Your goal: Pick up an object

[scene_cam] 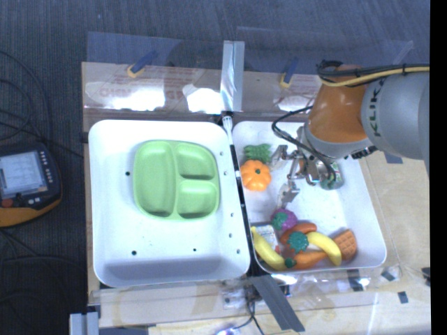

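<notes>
- The pincer (288, 195) hangs low over the middle of the right bin (363, 208), its fingers spread apart with nothing between them.
- Just beyond its tips, toward the near end of that bin, lies a heap of toy food: a purple-and-green vegetable (283, 221), two bananas (266, 250), a carrot (307, 258) and a brown bread piece (346, 243).
- An orange pumpkin (255, 175) and a green leafy piece (257, 152) sit near the bin's far left side.
- The left bin (112, 243) holds a green divided tray (175, 179).
</notes>
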Robot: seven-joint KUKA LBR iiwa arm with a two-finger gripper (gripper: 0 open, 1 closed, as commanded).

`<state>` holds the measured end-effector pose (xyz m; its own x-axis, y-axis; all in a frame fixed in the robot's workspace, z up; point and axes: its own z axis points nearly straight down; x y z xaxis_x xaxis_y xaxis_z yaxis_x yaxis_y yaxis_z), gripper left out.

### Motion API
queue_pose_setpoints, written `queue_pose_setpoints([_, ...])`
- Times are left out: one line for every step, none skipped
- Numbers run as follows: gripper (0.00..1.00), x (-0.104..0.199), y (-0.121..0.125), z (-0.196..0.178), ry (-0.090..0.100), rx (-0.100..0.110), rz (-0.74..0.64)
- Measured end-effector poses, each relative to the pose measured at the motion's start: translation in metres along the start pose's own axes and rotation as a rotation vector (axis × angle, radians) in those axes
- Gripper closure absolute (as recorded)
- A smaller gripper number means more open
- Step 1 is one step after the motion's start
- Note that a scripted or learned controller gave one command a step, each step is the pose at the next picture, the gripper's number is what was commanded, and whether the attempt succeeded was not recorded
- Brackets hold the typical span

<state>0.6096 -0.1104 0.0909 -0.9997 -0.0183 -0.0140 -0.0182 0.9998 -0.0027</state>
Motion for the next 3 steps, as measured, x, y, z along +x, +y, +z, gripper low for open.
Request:
queue_pose_setpoints([0.00, 0.051, -0.061, -0.001, 0.000, 0.003, 0.060])
queue_pose_setpoints([0.00, 0.119, -0.111, -0.003, -0.011, 0.004, 0.281])
queue_pose_setpoints([0.00, 0.120, -0.106, -0.003, -0.011, 0.008, 0.321])
